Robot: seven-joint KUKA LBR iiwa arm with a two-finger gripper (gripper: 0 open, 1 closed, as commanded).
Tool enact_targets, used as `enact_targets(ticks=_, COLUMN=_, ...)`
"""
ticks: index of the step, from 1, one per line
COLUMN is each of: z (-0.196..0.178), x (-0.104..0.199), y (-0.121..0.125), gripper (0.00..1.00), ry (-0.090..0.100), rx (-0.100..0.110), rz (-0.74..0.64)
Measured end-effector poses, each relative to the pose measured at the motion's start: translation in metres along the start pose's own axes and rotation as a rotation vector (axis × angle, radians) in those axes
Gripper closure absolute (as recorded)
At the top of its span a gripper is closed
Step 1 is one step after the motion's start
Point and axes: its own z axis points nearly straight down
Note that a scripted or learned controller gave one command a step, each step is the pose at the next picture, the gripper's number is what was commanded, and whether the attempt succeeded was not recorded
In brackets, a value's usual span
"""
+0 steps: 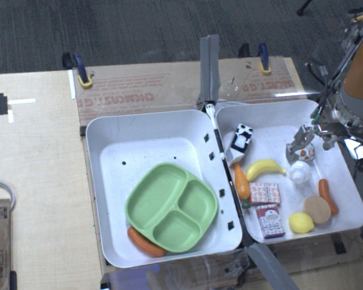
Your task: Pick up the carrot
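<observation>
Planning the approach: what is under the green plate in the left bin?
An orange sausage-like piece pokes out from under the green plate's lower-left edge. How far it runs beneath is covered.

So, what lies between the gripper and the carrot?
In the camera view, the banana lies on the line from the gripper to the carrot, which rests against the right bin's left wall.

This looks like a robotics lab. A plywood bench [33, 186] sits on dark carpet, with clamps [82, 75] at twelve o'clock pinning cardboard [139, 91] behind two bins [102, 179]. Toy food fills the bin at three o'clock, beside cabling [327, 78].
</observation>
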Motion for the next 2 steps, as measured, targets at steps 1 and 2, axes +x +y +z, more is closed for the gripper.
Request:
enact_targets(ticks=1, z=0.102, x=0.037, y=-0.039, gripper=0.00, ry=0.001, rx=-0.005, rz=0.101)
enact_targets(ticks=2, z=-0.131, x=0.005, y=-0.015, gripper=0.00, ry=-0.002, rx=-0.001, rz=0.015)
